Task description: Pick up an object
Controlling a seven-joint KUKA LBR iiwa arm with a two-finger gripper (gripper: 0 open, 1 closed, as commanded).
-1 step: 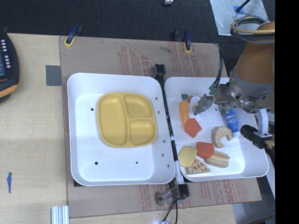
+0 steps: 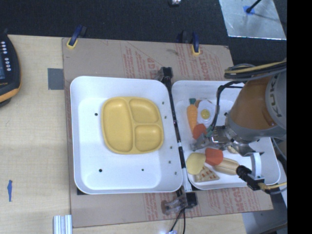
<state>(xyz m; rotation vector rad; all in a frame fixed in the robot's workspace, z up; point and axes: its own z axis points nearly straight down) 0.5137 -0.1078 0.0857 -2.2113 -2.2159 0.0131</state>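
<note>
Overhead, we record two shallow white plastic bins side by side on a brown cardboard sheet laid over the pale wooden surface (image 2: 34, 140). Our left-hand white bin (image 2: 87, 174) holds one yellow three-compartment plastic plate (image 2: 131, 125), lying flat near its centre. Our right-hand white bin (image 2: 181, 94) holds the toy food: an orange plastic carrot (image 2: 192, 113) near the dividing wall, a white fried-egg piece with yellow yolk (image 2: 205, 112) just beside it, a small red-orange piece (image 2: 199, 129) below the carrot, a pale yellow rounded piece (image 2: 195, 163), a red tomato-like piece (image 2: 214, 156), a tan waffle-textured wedge (image 2: 206, 175) and a beige cylindrical piece (image 2: 227, 167) clustered toward the near rim.

We note the grey arm with orange band (image 2: 253, 106) entering from the right, over that bin. Its metallic end effector (image 2: 204, 140) sits low among the items, just above the red tomato-like piece and beside the red-orange piece. We cannot tell how far it is opened, nor whether anything is gripped.
</note>
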